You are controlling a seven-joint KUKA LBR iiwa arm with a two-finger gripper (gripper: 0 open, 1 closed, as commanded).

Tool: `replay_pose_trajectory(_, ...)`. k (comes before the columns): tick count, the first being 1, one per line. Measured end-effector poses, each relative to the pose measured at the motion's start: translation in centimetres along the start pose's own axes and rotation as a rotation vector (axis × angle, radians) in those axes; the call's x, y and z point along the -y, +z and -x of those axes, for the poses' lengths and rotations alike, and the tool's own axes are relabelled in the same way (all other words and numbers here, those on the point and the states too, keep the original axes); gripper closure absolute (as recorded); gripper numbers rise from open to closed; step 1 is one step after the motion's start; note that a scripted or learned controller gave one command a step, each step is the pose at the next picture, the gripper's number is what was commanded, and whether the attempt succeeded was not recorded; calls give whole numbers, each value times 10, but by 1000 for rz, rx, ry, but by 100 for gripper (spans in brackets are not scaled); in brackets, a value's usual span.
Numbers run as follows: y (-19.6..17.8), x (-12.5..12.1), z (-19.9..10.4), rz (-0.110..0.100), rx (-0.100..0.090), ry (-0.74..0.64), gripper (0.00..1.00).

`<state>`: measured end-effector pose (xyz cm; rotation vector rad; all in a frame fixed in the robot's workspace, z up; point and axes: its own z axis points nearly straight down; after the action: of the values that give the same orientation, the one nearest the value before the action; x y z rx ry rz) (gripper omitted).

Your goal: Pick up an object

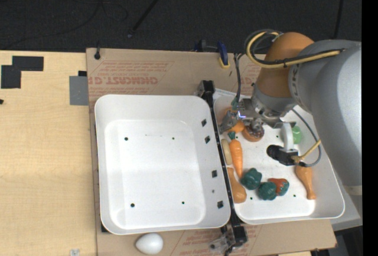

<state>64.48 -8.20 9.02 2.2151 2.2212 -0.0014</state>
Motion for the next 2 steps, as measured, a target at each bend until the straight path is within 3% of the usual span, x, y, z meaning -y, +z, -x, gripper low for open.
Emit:
replay_pose_trajectory(1,-12,1,2,-3,0,3,100)
replay_pose_trajectory(2,-103,0,-25,2,-5,0,100)
